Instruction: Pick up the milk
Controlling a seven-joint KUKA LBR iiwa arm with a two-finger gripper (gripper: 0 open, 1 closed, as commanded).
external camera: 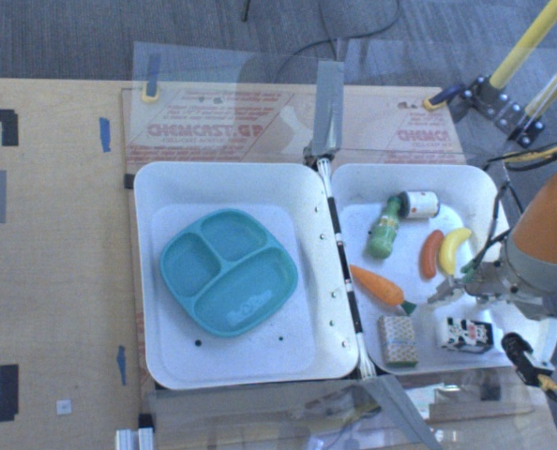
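Milk carton, small, white with black print (467,334): right bin's five o'clock corner; probably light, crushable; grasp across flat sides. Gripper (455,289) directly above, state indiscernible.

The milk (466,335) was a small white carton with black patches like a cow pattern, and it lay on its side. It rested on the floor of the right bin (353,216), in the corner that was near the lower right of the camera view, close to the bin's front rim. It lay apart from the other things there, with its long side running about left to right, and nothing covered it.
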